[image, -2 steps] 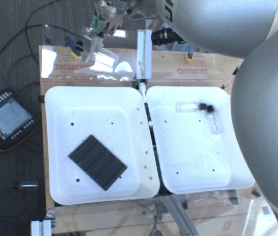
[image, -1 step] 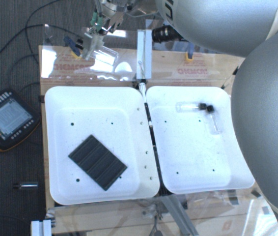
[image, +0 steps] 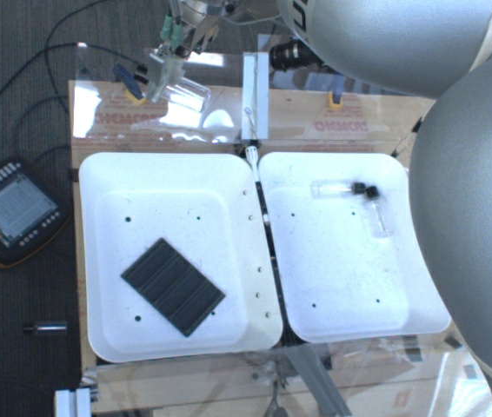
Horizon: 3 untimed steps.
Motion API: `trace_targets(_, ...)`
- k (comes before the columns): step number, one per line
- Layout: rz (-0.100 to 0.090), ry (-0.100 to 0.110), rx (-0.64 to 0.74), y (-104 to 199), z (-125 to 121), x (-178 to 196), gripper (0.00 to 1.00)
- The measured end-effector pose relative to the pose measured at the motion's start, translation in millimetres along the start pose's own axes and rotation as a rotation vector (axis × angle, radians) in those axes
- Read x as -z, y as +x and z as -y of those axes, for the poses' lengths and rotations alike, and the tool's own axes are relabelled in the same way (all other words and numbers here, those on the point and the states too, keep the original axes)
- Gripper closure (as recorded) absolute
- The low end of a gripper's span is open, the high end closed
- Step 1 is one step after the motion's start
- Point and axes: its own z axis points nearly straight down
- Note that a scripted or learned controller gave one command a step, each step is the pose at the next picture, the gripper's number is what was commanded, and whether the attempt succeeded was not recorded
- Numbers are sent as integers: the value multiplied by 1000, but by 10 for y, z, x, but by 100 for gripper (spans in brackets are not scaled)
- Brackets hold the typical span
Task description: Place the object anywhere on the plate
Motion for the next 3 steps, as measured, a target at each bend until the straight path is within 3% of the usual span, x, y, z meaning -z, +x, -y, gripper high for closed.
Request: trace_targets(3,3,8,-1,-21,-46,196,100)
